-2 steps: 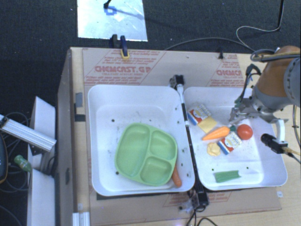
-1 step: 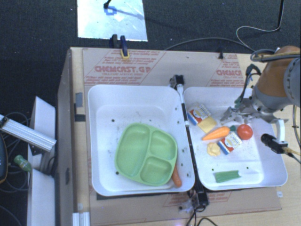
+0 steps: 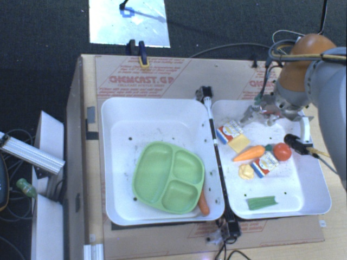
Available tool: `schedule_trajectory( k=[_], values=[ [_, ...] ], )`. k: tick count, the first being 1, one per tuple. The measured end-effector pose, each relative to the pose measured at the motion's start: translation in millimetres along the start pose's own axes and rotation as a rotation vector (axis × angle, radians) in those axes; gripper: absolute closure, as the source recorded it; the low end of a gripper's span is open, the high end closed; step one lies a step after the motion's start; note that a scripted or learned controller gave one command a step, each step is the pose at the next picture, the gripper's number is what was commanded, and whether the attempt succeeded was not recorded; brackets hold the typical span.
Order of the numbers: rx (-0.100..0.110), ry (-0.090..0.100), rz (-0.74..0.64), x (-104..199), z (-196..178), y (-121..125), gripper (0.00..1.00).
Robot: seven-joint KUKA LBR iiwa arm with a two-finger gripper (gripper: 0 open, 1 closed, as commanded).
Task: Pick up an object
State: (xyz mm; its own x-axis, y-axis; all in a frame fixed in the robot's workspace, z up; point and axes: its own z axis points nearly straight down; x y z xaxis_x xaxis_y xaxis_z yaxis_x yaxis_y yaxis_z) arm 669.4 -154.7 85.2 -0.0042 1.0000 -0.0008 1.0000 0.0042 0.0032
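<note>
The jaws hang over the far end of the right bin [image 3: 317, 202]; it is too hard to tell if they are open or closed. Just beside them lies a small packet [image 3: 232, 129], then a yellow block [image 3: 239, 142], a carrot [image 3: 249, 153] and a tomato [image 3: 281, 151]. The left bin [image 3: 116, 145] holds a green plate [image 3: 169, 176].

The arm [image 3: 325, 85] runs off the right edge; the sausage [image 3: 203, 204] lies partly tucked beneath the green tray [image 3: 169, 176].

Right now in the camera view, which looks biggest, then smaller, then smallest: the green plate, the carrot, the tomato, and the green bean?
1. Green plate, by far the biggest.
2. Carrot and green bean: they look about equally long, so I won't rank them.
3. Tomato, smallest.
</note>
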Motion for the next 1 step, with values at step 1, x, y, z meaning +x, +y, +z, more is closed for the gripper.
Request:
schedule_trajectory(
  k=[1],
  values=[
    [-0.001,-0.001,0.002,-12.2,-0.4,-0.1,0.00]
  ],
)
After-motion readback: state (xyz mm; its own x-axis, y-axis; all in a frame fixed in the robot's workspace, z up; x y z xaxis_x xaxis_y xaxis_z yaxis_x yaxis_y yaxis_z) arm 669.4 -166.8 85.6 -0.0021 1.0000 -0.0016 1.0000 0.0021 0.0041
